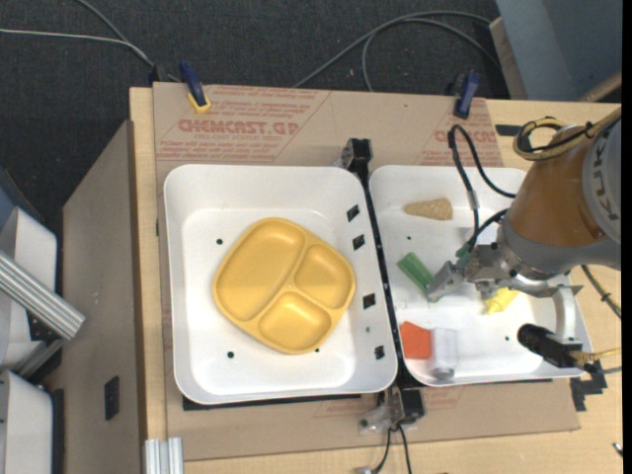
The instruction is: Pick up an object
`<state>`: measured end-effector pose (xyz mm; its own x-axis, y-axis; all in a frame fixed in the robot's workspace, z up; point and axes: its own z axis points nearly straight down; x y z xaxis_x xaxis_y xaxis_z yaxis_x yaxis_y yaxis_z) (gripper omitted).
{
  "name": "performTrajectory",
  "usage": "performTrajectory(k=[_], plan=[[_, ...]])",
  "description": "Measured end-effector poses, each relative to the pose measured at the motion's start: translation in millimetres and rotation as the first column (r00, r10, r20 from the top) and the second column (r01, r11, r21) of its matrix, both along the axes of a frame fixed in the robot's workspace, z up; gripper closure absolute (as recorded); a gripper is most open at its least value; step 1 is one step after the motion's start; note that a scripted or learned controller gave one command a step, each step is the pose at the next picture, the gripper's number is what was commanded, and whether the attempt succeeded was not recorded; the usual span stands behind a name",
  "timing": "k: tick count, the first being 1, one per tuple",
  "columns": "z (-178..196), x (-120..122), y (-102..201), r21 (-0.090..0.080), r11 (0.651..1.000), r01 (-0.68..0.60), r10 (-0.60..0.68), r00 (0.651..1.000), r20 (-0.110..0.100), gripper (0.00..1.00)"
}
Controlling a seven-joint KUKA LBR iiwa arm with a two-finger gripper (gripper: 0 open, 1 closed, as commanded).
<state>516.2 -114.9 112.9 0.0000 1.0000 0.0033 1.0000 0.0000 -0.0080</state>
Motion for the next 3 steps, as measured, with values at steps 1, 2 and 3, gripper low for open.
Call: performTrajectory(k=[1, 2, 3], plan=[[-30, 0, 1, 0.0, 1.0, 0.0, 0.0, 1.0, 0.002, 0.0], [-18, 1, 0, -0.002, 1.0, 0.0, 0.0, 1.0, 0.007, 1.0], [36, 1, -10, -0.004, 1.0, 0.0, 0.0, 1.0, 0.01, 1.0]])
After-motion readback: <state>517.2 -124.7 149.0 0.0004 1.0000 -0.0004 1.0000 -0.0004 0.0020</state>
